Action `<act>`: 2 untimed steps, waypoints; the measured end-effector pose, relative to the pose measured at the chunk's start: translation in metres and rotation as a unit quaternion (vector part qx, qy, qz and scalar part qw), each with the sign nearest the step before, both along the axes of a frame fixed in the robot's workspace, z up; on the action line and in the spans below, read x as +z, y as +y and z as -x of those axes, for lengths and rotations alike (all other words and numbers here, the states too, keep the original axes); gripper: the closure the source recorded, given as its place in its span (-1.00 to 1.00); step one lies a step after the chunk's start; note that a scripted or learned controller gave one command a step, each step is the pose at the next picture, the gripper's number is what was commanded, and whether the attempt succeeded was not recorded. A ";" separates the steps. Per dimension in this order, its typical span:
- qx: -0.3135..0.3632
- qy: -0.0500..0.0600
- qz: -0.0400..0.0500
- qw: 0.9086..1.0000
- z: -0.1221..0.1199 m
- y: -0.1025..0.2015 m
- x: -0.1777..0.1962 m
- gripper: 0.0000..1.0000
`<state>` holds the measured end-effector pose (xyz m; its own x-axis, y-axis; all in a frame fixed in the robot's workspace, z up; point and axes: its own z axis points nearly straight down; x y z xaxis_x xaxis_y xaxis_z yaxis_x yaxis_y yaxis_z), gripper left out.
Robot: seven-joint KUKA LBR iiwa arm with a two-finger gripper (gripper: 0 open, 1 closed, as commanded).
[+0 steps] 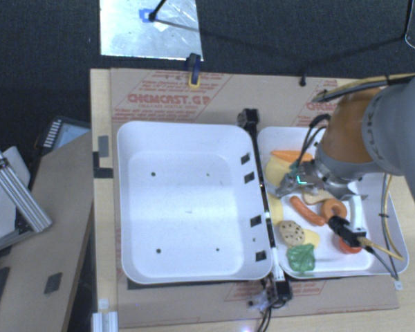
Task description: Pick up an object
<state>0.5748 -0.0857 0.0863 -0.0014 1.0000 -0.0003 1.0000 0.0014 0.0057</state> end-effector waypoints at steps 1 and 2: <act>0.000 -0.001 0.000 1.000 0.000 0.000 0.010 1.00; 0.002 -0.009 0.003 1.000 -0.090 -0.025 0.193 1.00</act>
